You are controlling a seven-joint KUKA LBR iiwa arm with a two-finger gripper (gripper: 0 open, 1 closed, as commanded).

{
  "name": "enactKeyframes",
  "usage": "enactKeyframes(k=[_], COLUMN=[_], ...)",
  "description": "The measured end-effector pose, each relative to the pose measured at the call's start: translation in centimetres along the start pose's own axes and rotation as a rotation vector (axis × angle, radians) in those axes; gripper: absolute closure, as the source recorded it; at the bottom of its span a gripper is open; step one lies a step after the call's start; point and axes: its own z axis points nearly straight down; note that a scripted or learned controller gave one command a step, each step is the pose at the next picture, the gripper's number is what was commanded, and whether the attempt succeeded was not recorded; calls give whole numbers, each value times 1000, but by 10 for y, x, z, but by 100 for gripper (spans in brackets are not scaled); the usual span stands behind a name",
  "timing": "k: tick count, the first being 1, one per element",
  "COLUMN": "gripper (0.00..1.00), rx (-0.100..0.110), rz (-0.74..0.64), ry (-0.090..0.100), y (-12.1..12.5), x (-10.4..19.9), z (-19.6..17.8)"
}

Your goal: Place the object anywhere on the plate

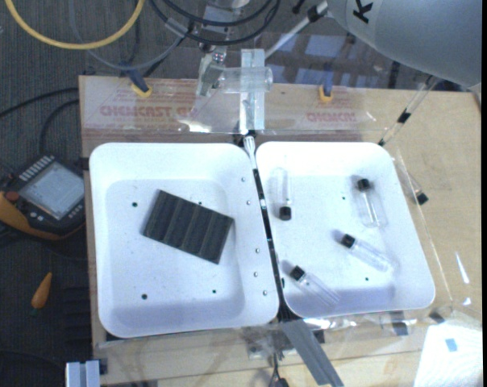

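Observation:
A dark ribbed rectangular plate lies flat in the left white bin, turned a little clockwise. Several clear vials with black caps lie in the right white bin: one vial by the divider, one vial at the back right, one vial mid right and one vial near the front left. My gripper hangs high over the back edge of the bins, above the divider. It is open, with nothing between its pale translucent fingers.
The grey arm crosses the top right corner. Black cables hang around the wrist. A handheld controller and an orange tool lie on the floor left of the bench. The raised divider separates the two bins.

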Motion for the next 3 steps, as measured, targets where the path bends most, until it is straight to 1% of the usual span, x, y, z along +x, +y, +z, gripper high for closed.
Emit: enactKeyframes(k=[1, 2, 3], gripper=[100, 100, 100], rx=[-4, 2, -5], rz=[63, 278, 184], ry=[-4, 0, -2], y=[-8, -21, 2], x=[-69, -5, -116], z=[109, -2, 19])
